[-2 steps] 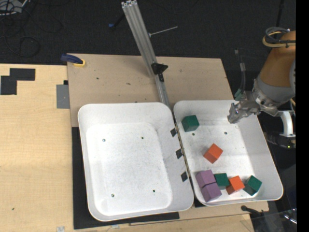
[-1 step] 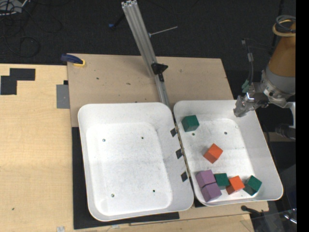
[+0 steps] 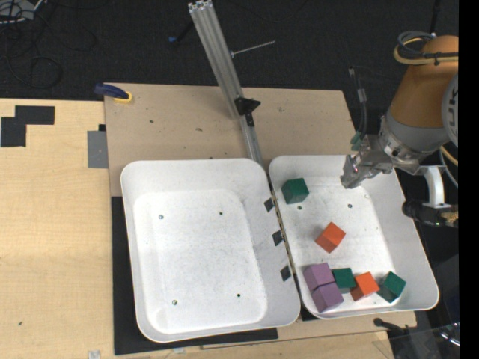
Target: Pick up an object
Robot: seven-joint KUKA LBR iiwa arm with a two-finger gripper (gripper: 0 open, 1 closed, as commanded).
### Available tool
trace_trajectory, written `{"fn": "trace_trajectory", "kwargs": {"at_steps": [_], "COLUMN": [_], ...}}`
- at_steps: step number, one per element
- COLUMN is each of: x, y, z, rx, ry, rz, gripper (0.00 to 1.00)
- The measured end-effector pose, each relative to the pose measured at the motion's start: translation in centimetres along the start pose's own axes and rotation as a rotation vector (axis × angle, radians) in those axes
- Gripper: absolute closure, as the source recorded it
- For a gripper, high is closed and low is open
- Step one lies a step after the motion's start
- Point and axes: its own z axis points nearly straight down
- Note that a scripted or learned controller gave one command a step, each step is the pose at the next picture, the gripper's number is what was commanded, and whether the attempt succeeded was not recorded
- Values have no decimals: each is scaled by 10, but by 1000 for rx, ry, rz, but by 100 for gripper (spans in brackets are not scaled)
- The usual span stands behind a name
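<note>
My gripper (image 3: 353,176) hangs over the far right part of the right bin (image 3: 408,234), with no object seen between its fingers. A green cube (image 3: 295,190) lies to its left near the bin's far left corner. An orange cube (image 3: 330,237) sits mid-bin, below and left of the gripper. Along the near edge lie a purple block (image 3: 322,286), a small green cube (image 3: 343,278), an orange cube (image 3: 365,285) and another green cube (image 3: 391,286).
The left bin (image 3: 150,200) lies beside the right one, with black clips (image 3: 275,237) along the shared rim. A slanted aluminium bar (image 3: 221,66) rises behind the bins. The grey arm with its orange band (image 3: 423,103) comes in from the right.
</note>
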Motion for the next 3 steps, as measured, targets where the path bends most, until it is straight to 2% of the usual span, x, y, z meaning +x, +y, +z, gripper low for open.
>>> {"fn": "trace_trajectory", "kwargs": {"at_steps": [3], "x": [157], "y": [-19], "z": [-24], "rx": [-2], "ry": [0], "rz": [-2], "gripper": [100]}}
